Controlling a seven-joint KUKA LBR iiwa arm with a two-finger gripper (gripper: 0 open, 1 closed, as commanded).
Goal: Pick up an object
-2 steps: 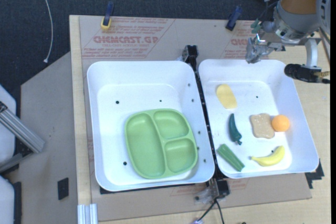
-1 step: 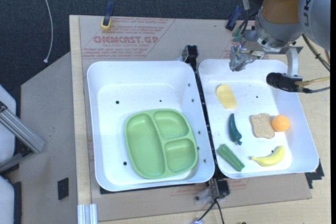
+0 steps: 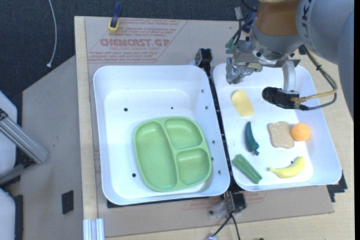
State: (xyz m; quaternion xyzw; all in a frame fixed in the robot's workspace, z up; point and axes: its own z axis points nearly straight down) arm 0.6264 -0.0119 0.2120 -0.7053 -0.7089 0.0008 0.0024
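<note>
Bench covered with cardboard sheet (image 3: 140, 42); two white bins side by side. Left bin (image 3: 112, 87) holds green divided plate (image 3: 171, 152). Right bin (image 3: 326, 143): yellow piece (image 3: 242, 103), dark green pepper (image 3: 251, 138), green block (image 3: 247, 168), banana (image 3: 288, 168), toast (image 3: 280, 135), orange (image 3: 301, 131). Gripper (image 3: 238, 74) just above yellow piece, apart from it; finger spacing cannot be told.

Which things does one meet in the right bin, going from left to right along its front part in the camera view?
Green pod-shaped piece, then dark green pepper, then banana, then orange.
</note>
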